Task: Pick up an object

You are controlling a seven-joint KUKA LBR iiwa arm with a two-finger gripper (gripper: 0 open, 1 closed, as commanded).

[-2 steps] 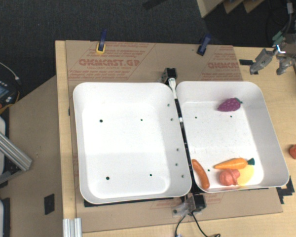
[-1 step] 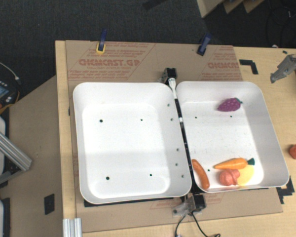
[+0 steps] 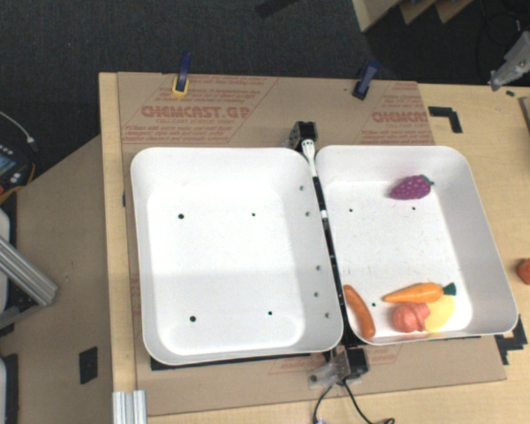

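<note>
Surface (image 3: 247, 104) carrying two white bins; right bin (image 3: 380, 246): purple grapes (image 3: 411, 186), carrot (image 3: 417, 293). Hand (image 3: 515, 61) at upper right edge, grip state unreadable.

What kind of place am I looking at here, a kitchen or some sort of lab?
Most likely a robot test bench in a lab, not a kitchen. Two white bins sit on a cardboard sheet held by clamps, and the food, like the carrot and grapes, looks like toys.

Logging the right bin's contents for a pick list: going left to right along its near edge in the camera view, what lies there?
Orange-red sausage-shaped toy, then pink lumpy toy, then yellow rounded toy.
</note>
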